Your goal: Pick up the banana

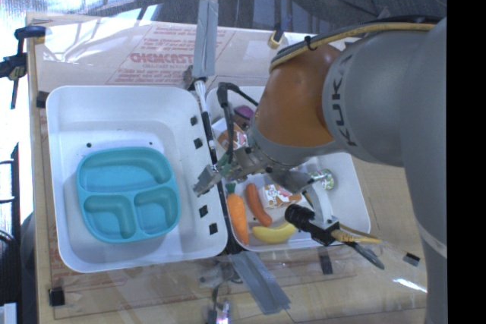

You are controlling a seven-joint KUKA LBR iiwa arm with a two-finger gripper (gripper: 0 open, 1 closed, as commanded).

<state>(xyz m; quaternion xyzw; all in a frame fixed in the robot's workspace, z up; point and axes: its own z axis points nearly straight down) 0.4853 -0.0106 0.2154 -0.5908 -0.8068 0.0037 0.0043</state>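
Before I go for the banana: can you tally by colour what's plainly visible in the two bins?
Blue: 1, tray
Yellow: 1, banana
Orange: 1, carrot
Red: 1, sausage
Purple: 1, small thing
Total: 5, leaving out things partly hidden under the arm.

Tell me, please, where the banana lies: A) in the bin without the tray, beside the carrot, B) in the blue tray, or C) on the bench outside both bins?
A: the banana lies in the bin that has no tray, near its front edge and beside the carrot; the blue tray sits in the other bin.
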